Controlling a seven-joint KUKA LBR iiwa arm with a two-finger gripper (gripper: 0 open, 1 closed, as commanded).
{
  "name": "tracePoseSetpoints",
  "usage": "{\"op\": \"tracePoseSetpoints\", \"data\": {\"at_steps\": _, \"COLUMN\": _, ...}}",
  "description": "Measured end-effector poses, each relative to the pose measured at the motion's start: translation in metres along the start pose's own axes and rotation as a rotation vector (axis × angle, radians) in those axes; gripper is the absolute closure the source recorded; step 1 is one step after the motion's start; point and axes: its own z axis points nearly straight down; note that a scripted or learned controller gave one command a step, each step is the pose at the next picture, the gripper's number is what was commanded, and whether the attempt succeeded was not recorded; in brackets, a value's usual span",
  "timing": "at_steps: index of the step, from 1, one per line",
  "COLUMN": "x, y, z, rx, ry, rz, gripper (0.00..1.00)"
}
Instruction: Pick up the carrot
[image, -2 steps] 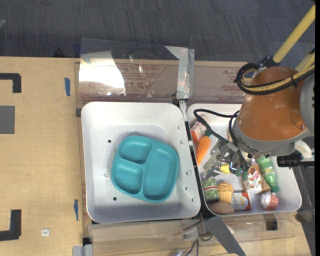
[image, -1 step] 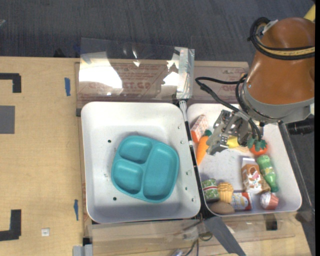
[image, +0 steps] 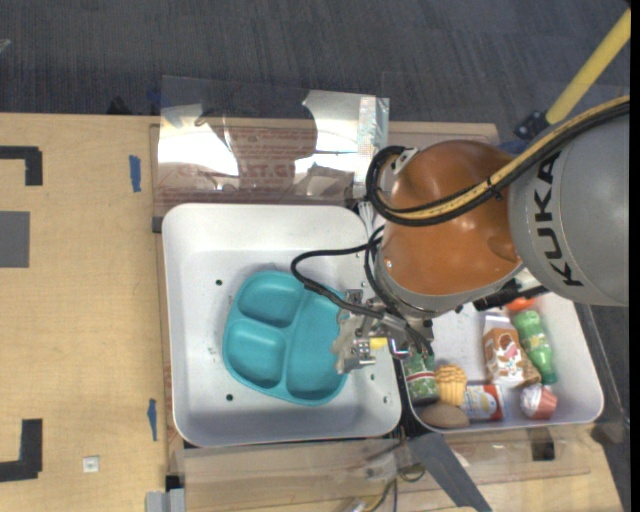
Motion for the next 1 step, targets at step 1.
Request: {"op": "tracePoseSetpoints", "data": {"at_steps": 1, "x": 0.0004, "y": -0.0144, "z": 0.0687, "rx": 0.001, "ry": 0.003, "rz": -0.21, "gripper": 1.0}}
